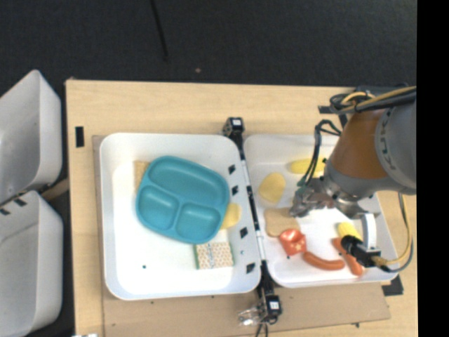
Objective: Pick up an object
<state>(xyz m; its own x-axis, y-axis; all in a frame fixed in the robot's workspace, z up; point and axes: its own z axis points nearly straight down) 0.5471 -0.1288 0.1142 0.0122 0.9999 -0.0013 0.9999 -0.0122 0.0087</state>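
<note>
My gripper (303, 206) hangs low in the right bin (279, 143), near its middle, under the grey wrist with the orange band. Directly left of it lies a pale yellow rounded piece (273, 187). A tan flat slice (274, 222) sits just below and left. A red toy pepper (292, 241) lies below it, with a red-orange sausage (323, 261) further right. Behind the gripper a yellow banana-like piece (302, 166) shows beside the arm. I see nothing held in the gripper.
An orange carrot (354, 258) and a small yellow piece (347, 230) lie at the right bin's lower right, under cables. The left bin (119, 258) holds a blue divided plate (184, 199), a yellow piece (231, 216) at its edge and a patterned square (213, 255).
</note>
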